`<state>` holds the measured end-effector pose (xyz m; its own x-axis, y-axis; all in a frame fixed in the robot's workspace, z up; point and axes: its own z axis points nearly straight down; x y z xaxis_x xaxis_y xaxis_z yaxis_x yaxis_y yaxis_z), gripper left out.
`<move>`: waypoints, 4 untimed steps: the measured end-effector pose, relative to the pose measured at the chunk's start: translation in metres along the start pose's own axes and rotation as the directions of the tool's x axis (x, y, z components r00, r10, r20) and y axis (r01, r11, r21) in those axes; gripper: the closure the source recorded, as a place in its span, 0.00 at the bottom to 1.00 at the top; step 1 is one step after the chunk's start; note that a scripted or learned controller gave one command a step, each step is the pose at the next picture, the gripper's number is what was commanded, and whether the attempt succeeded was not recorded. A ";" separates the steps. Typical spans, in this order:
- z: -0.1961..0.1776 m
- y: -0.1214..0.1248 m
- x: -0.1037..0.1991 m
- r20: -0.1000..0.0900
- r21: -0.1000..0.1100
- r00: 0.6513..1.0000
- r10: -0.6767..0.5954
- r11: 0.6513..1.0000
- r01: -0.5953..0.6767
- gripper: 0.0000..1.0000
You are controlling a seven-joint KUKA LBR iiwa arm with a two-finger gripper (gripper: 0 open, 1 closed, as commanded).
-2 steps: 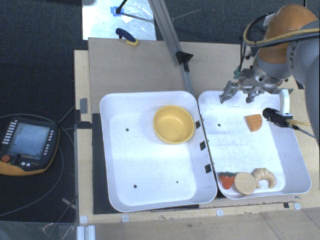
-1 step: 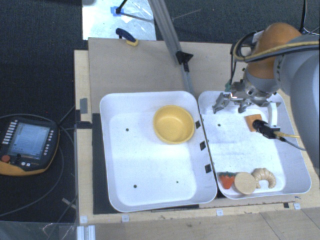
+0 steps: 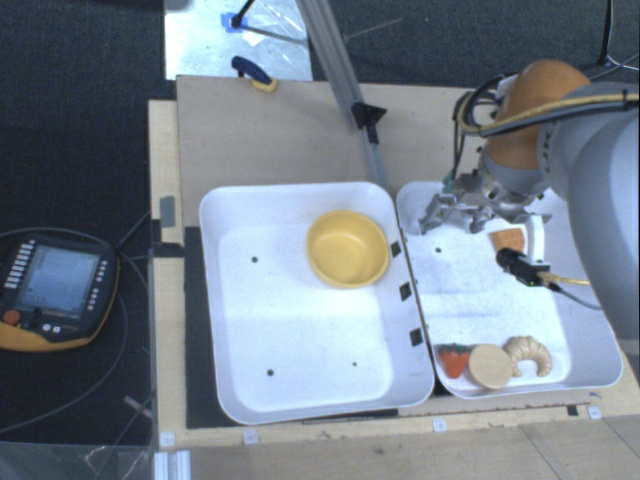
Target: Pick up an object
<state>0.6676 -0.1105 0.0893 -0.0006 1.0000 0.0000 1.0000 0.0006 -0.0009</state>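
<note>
My gripper (image 3: 452, 218) hangs over the far left corner of the right bin (image 3: 590, 363), its fingers spread open with nothing between them. An orange toast-like piece (image 3: 508, 239) lies just to its right, partly covered by the wrist. Along the near edge of the same bin sit a red and orange item (image 3: 453, 361), a round tan disc (image 3: 490, 366) and a pale croissant-shaped piece (image 3: 530, 354), all well away from the gripper. A yellow bowl (image 3: 347, 248) stands upright in the far right part of the left bin (image 3: 230, 318).
The grey arm with its orange band (image 3: 530, 108) covers the far right of the right bin. A metal pole (image 3: 335, 58) slants across the bench behind the bins. A teach pendant (image 3: 55, 288) lies on the floor at the left.
</note>
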 end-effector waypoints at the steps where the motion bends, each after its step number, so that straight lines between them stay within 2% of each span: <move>1: -0.012 0.001 0.000 0.000 -0.003 1.000 0.000 1.000 0.000 1.00; 2: -0.061 -0.005 -0.006 0.001 -0.006 1.000 0.001 1.000 -0.001 1.00; 3: -0.108 -0.009 0.000 0.000 -0.006 1.000 0.000 1.000 0.000 1.00; 4: -0.124 -0.009 0.000 0.000 -0.003 1.000 0.000 1.000 0.000 1.00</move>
<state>0.6588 -0.1107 0.2132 -0.0007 1.0000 -0.0001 1.0000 0.0007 0.0021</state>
